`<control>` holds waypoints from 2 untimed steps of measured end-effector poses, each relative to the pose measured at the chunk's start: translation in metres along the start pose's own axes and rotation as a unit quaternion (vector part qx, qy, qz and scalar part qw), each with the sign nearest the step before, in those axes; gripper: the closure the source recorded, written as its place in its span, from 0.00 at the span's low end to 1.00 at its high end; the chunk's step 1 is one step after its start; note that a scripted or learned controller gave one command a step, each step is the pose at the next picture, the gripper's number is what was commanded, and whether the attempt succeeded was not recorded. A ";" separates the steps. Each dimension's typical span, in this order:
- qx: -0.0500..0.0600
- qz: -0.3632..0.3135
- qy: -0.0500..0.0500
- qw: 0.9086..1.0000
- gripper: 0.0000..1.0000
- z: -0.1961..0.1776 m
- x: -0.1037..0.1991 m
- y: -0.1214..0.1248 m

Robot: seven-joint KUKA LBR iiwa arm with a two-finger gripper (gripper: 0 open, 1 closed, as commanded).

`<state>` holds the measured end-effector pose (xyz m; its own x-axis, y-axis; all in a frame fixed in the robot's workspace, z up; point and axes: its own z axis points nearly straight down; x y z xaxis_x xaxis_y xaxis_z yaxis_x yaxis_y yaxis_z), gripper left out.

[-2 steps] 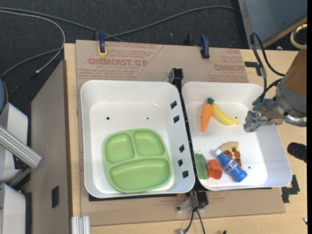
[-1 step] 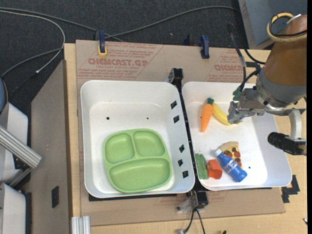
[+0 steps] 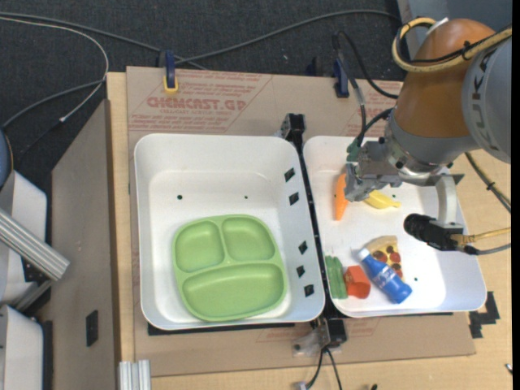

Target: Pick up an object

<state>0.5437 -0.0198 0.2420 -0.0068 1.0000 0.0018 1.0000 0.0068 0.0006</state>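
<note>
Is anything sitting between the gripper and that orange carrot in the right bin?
Nothing visible does. The gripper hangs right over the upper end of the carrot, with bare floor of the right bin around it. The yellow piece lies beside it on the right, apart from the carrot.

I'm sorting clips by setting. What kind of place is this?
Probably a robotics lab bench rather than a kitchen: two white bins clamped on cardboard, loose cables on dark carpet, and toy items like a carrot and green divided plate.
</note>
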 end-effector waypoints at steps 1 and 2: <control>-0.001 0.001 0.000 1.000 1.00 0.014 0.040 0.032; -0.001 0.001 0.000 1.000 1.00 0.024 0.083 0.051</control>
